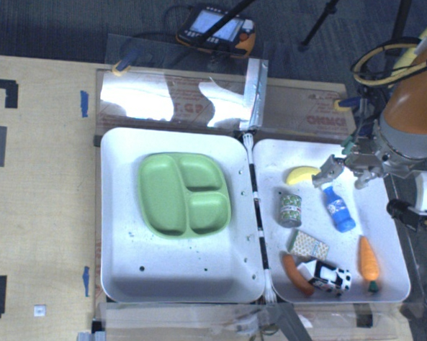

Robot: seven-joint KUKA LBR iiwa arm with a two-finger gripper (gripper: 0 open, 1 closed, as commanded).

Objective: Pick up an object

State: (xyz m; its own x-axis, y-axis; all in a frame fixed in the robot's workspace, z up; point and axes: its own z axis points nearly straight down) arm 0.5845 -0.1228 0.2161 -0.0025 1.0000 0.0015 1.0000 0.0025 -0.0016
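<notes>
We see a green divided plate (pixel 184 194) lying flat in the left white bin (pixel 114 254). At twelve o'clock from the plate, a clear plastic panel (pixel 175 92) stands along the bin's far edge. Past it, a black handheld controller (pixel 216 29) rests on the floor. The bench (pixel 35 191) is pale wood.

arm (pixel 412 106) cut off at right edge, banana (pixel 302 176) partly hidden by hand (pixel 345 173)
</notes>
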